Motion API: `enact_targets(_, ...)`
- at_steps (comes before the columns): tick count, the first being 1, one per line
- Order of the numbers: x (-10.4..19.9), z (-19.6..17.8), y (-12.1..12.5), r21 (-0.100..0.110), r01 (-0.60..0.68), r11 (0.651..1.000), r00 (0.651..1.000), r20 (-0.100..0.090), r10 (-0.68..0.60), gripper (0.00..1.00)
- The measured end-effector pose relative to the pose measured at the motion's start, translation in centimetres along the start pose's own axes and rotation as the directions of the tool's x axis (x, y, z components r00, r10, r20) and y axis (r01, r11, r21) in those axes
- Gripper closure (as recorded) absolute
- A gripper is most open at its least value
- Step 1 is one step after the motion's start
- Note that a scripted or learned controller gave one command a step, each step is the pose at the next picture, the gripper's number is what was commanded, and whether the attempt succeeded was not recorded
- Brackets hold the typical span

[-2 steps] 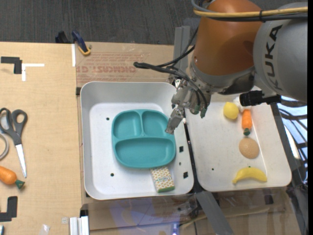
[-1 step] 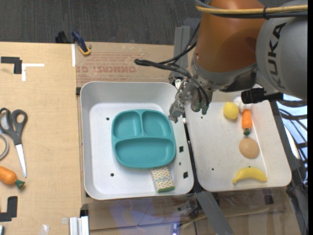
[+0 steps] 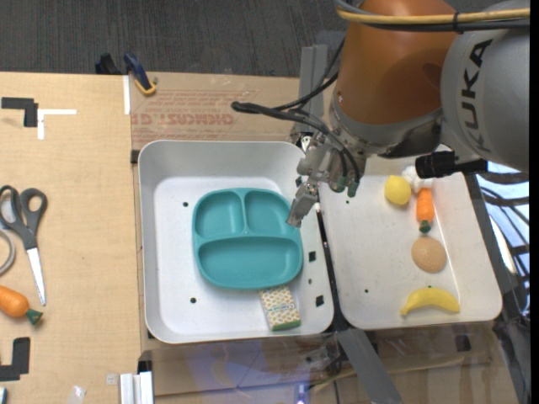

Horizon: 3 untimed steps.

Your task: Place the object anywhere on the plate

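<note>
A teal divided plate (image 3: 247, 239) lies in the left white bin (image 3: 160, 251). My gripper (image 3: 300, 204) hangs over the plate's upper right rim, close to the wall between the two bins. I see nothing held in it. A small green and white packet (image 3: 280, 308) lies flat in the left bin, just below the plate's lower right corner. In the right bin (image 3: 370, 268) lie a yellow lemon (image 3: 397, 190), an orange carrot (image 3: 425, 206), a tan egg-shaped object (image 3: 429, 255) and a yellow banana (image 3: 429, 302), all along its right side.
The grey arm with its orange band (image 3: 396, 49) covers the top of the right bin. On the wooden bench to the left lie scissors (image 3: 25, 225) and another carrot (image 3: 15, 302). A cardboard sheet (image 3: 210, 112) lies behind the left bin.
</note>
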State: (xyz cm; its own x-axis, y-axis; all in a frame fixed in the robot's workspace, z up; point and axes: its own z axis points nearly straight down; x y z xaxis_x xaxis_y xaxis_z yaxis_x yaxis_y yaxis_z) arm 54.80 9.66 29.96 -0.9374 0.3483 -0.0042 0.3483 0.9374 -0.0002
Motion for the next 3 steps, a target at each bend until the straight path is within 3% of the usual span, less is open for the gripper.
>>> enact_targets(1,-0.12,-0.91,0.03,-0.001,0.001,1.000,1.000,0.002,-0.001,1.00)
enact_targets(2,-0.12,-0.89,0.02,-0.001,0.000,1.000,1.000,0.002,0.000,0.00)
enact_targets(3,-0.24,-1.79,0.07,-0.001,0.002,1.000,1.000,0.005,-0.002,1.00)
